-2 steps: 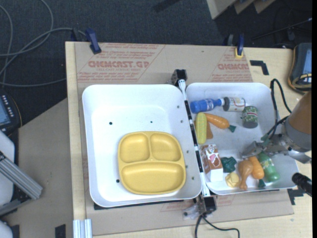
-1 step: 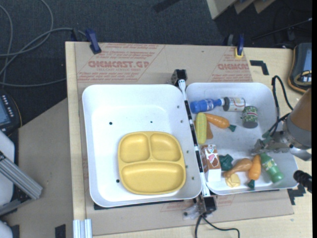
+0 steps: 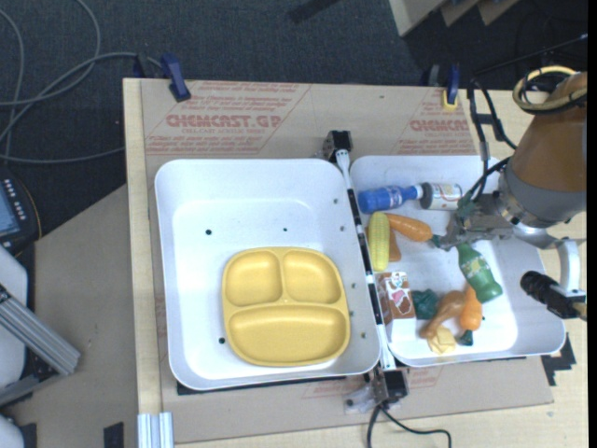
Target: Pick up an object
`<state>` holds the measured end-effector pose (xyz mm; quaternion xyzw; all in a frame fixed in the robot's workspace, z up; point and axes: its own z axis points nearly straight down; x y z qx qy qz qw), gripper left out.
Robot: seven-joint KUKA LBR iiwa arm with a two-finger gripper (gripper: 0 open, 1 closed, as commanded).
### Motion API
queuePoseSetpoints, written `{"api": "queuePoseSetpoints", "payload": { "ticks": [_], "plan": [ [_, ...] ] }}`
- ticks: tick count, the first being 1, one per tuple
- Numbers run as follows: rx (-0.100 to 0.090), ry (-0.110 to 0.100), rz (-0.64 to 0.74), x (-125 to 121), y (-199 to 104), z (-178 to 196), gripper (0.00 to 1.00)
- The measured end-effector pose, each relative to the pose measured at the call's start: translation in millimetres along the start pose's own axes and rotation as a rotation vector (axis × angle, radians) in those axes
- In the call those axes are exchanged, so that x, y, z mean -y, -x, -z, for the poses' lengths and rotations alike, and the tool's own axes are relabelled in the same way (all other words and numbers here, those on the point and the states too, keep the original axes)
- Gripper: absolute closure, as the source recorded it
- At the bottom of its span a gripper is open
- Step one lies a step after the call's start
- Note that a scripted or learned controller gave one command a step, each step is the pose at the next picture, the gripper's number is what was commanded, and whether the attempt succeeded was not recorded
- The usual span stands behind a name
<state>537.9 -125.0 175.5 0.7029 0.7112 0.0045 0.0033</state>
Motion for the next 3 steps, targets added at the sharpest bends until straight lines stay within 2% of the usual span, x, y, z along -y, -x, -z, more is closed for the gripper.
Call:
{"api": "queuePoseSetpoints", "payload": {
  "ticks": [1, 2, 3],
  "plan": [
    [0.002, -0.002, -0.006, -43.3, -25.7, 48.7, 1.00],
    [0.001, -0.006, -0.003, -54.5, -108.1, 72.5, 1.00],
    [0.000, -0.019, -0.009, -15.9, -138.1, 35.3, 1.00]
  ]
}}
